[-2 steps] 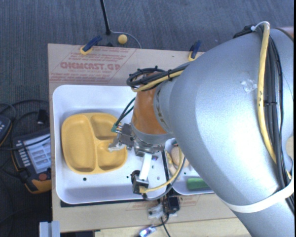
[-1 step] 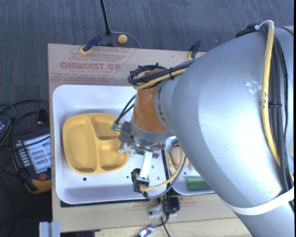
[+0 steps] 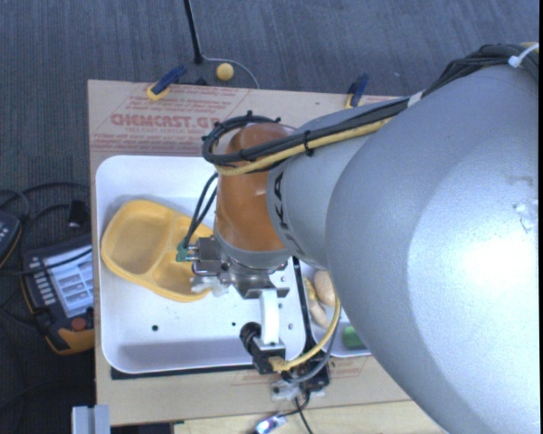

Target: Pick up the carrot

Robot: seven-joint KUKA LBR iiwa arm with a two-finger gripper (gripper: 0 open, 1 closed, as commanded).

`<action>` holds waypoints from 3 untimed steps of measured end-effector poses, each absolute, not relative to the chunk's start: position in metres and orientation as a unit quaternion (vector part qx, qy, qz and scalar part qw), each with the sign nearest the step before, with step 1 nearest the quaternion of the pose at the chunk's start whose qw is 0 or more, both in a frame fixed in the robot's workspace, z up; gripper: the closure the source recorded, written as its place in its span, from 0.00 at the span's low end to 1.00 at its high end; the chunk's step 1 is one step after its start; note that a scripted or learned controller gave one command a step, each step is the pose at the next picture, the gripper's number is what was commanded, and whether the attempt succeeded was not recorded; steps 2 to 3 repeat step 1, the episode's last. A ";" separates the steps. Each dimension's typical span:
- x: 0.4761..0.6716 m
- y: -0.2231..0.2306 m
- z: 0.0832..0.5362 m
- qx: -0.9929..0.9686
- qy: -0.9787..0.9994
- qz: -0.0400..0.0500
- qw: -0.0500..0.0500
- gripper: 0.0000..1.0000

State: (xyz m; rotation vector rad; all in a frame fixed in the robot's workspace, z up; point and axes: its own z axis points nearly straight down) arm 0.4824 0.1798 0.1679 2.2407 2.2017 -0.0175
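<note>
**Carrot pick: arm is blocking most of the view**

The best carrot candidate is a pale orange-tan rounded piece. It sits well to the right of the yellow scoop-shaped plastic shell, just past the divider, in the right-hand shallow white bin. It's smooth and light, and only a sliver shows under the arm, so I can't tell for sure that it's the carrot. A small green bit lies just below and right of it.

The metal two-finger gripper hangs right at the yellow shell's right edge, over the left-hand shallow white bin. I can't tell if it's open or closed from this angle.

For room to move, there's bare white floor below the yellow shell, running to the bin's front wall. The shell's left side sits close to the left wall. The big grey arm with its orange band covers everything to the right of the shell.
</note>
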 end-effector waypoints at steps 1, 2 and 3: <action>0.484 0.187 0.223 0.787 0.616 -0.002 0.001 1.00; 0.484 0.187 0.223 0.787 0.616 -0.002 0.001 1.00; 0.484 0.187 0.223 0.787 0.616 -0.002 0.001 1.00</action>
